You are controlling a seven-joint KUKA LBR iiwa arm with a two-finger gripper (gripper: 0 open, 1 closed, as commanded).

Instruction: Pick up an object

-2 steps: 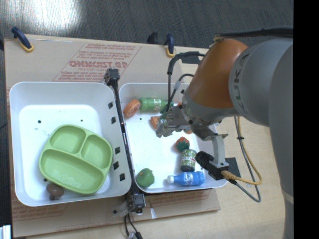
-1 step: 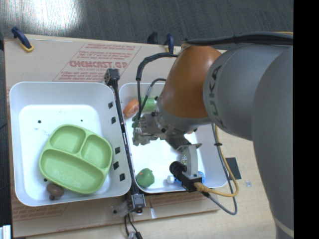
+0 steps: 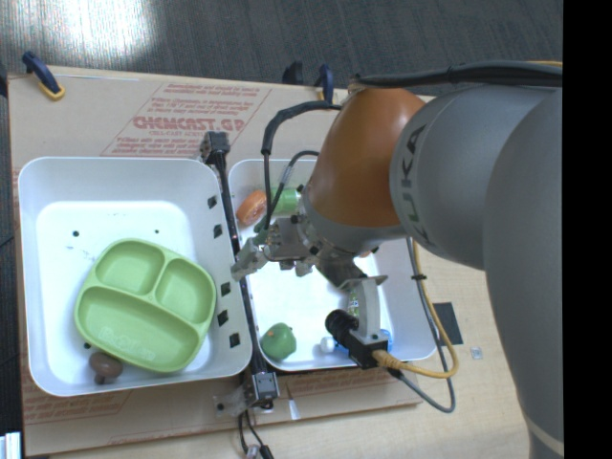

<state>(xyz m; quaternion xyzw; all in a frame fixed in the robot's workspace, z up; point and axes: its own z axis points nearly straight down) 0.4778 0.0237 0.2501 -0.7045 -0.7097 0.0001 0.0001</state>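
My gripper (image 3: 277,251) hangs over the left half of the right bin (image 3: 311,357), under the orange wrist band. Just behind it lie an orange object (image 3: 251,206) and a green object (image 3: 284,200), both partly covered by the arm. A small green rounded object (image 3: 278,340) sits near the bin's front left corner, apart from the gripper. At the front right is a blue and white item (image 3: 381,338), partly hidden behind the arm's black cable plug.
The left bin (image 3: 57,185) holds a light green divided plate (image 3: 143,304) and a small brown object (image 3: 105,366) at its front left corner. A black divider strip (image 3: 229,247) runs between the bins. The arm's bulk covers most of the right bin.
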